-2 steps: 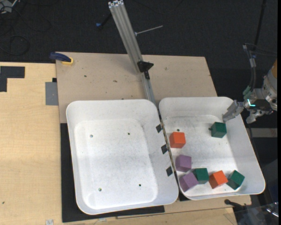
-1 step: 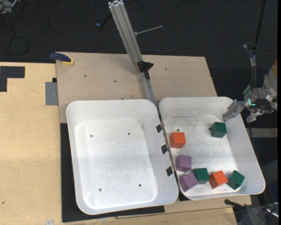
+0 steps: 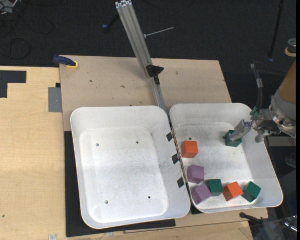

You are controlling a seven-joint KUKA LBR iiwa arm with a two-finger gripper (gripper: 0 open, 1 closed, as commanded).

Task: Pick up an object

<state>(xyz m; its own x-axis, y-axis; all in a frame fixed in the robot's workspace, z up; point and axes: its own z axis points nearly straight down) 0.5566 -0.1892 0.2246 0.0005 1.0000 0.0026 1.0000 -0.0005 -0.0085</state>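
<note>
The right bin (image 3: 210, 107) holds several small blocks. An orange cube (image 3: 189, 149) lies near its left wall. A purple cube (image 3: 195, 173) sits below it, with a second purple cube (image 3: 201, 192) lower still. Along the front wall lie a green cube (image 3: 215, 186), an orange cube (image 3: 233, 190) and another green cube (image 3: 251, 191). A dark green block (image 3: 233, 139) rests near the right wall. My gripper (image 3: 247, 130) reaches in from the right, low over the bin, its tip right against that dark green block. Whether the block is gripped is unclear.
The left bin (image 3: 120, 164) stands beside the right one, with black clips (image 3: 174, 158) along the shared edge. A slanted aluminium bar (image 3: 137, 39) rises behind the bins. A blue and yellow clamp (image 3: 66, 61) lies at the board's far left corner.
</note>
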